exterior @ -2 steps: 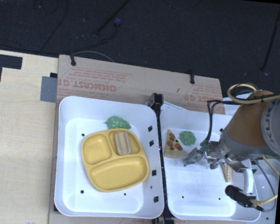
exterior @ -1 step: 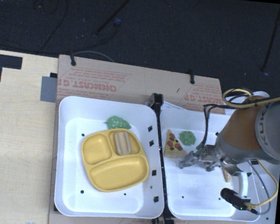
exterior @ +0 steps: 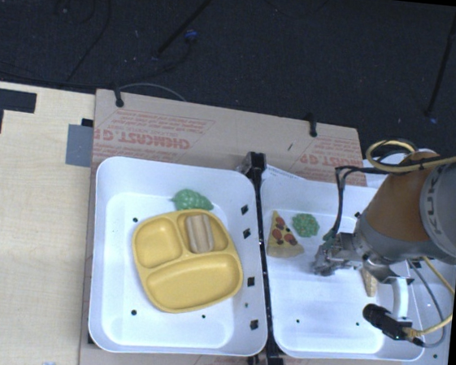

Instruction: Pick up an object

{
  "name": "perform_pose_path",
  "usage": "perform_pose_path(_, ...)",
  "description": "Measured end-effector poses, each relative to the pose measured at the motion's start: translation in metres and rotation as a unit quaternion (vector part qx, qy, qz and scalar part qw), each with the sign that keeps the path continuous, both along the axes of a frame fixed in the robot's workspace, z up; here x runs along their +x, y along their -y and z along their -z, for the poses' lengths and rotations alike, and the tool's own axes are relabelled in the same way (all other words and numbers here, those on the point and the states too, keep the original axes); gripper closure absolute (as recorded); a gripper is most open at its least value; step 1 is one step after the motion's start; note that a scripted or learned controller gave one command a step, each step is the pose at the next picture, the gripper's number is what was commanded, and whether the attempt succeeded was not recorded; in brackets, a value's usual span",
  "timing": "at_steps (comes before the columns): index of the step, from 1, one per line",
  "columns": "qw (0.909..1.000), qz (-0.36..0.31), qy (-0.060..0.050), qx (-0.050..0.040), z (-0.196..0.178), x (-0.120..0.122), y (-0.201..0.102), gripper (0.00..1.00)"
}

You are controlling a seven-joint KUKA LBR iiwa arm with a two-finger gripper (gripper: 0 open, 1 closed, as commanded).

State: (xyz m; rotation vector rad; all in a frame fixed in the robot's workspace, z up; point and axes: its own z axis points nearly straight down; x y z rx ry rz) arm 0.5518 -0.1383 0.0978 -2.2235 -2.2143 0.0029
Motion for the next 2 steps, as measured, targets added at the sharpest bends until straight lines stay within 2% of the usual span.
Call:
perform_pose_path(1,1.0,0.0,0.002,-0.0007,-0.043,-0.004,0.003,1.0)
perform_pose_path(2,1.0,-0.003,0.004,-0.0011,-0.106,-0.001,0.008,1.0)
